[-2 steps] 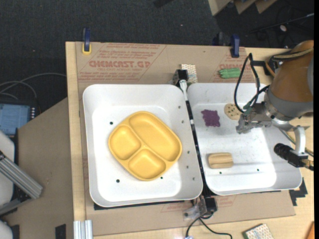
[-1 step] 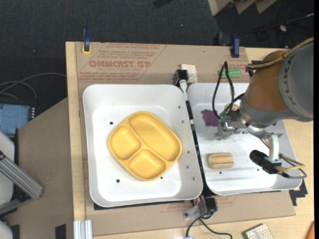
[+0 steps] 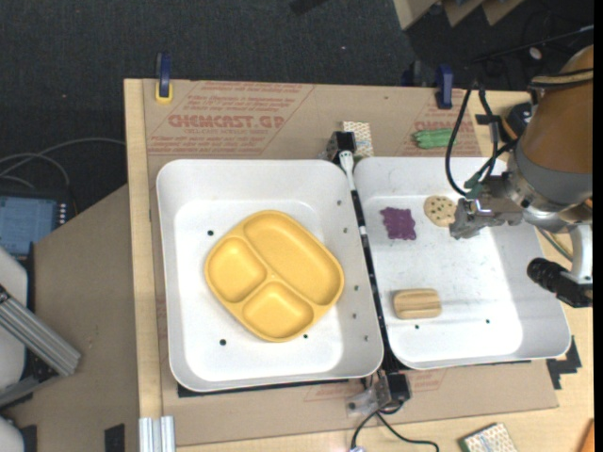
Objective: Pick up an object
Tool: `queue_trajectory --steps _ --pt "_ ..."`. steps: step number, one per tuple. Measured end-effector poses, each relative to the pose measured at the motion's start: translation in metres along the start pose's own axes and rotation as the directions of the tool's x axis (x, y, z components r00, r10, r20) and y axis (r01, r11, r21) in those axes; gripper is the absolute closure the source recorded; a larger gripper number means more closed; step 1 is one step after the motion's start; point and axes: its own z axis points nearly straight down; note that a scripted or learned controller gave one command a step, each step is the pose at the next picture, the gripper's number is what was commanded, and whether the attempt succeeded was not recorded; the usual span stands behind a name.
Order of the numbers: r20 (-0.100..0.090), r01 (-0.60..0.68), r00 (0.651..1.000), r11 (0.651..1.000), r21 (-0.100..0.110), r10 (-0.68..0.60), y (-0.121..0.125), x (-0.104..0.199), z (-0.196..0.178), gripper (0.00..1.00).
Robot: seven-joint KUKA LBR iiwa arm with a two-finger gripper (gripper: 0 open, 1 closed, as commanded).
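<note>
My gripper hung low over the right bin, right of centre in the frame, just beside a round cookie; whether it was open or closed could not be told. A purple piece lay left of the cookie, a tan bread roll lower down. The left bin held a yellow divided plate (three compartments).

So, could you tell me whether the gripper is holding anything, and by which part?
It cannot be told: the gripper sits low beside the cookie in the right bin, with nothing visible between its fingers.
</note>
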Motion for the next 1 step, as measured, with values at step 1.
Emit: queue_trajectory --steps 1 --pt "0.001 0.002 1.0 1.0 0.002 -0.002 0.036 -0.0194 -0.0454 1.0"
